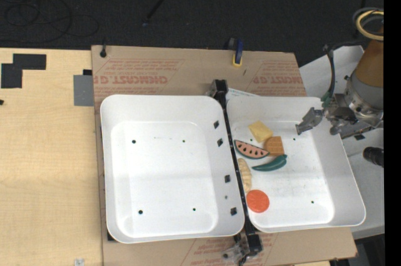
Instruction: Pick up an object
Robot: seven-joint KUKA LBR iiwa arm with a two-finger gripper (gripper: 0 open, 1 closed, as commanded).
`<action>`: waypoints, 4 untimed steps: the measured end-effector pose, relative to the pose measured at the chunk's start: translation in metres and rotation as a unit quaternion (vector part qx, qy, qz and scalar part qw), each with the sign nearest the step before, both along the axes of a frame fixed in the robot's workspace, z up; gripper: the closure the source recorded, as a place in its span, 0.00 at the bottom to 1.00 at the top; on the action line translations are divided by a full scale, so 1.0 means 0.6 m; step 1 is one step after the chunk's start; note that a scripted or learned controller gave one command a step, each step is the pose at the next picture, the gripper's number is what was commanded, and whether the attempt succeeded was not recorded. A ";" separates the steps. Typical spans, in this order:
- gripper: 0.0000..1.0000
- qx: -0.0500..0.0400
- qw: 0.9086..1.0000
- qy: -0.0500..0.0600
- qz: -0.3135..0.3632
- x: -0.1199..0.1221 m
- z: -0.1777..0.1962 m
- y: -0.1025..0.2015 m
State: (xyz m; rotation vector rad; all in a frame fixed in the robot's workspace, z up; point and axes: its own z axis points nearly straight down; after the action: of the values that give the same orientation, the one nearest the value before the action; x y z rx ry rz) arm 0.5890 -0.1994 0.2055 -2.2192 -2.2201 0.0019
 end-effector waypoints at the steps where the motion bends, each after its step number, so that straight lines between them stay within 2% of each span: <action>1: 0.00 0.000 1.000 0.000 0.000 0.049 -0.173 0.023; 2: 0.00 -0.003 1.000 -0.006 -0.001 0.052 -0.187 0.129; 3: 1.00 0.000 1.000 -0.007 0.000 0.055 -0.167 0.134; 4: 1.00 -0.002 1.000 -0.001 -0.003 -0.064 0.050 0.018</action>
State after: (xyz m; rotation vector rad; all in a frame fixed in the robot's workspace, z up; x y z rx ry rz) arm 0.5507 -0.1888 0.2356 -2.2294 -2.2153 0.0029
